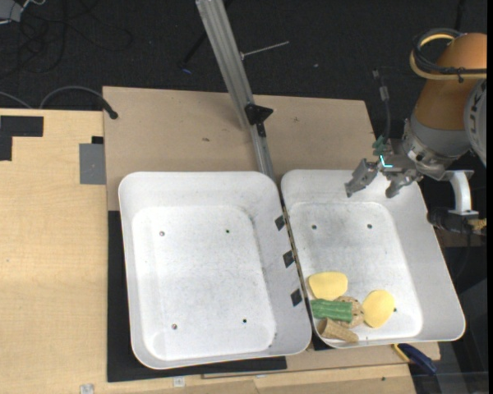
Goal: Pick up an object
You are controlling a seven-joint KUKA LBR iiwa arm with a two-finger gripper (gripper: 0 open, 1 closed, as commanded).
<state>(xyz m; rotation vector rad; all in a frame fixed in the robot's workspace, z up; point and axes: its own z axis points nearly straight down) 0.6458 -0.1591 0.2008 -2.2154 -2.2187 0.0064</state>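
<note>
My gripper (375,185) hangs over the far edge of the right bin (411,245), its two fingers spread open with nothing between them. Well below it, in the bin's near left corner, lie a yellow rounded piece (328,285), a second yellow piece (379,308), a green object (332,309) and a tan object (339,330) bunched together.
The left bin (201,265) lies beside the right one, joined by black clips along the shared rim. A slanted metal rail (234,80) rises from behind the bins. A wooden board sits at the left.
</note>
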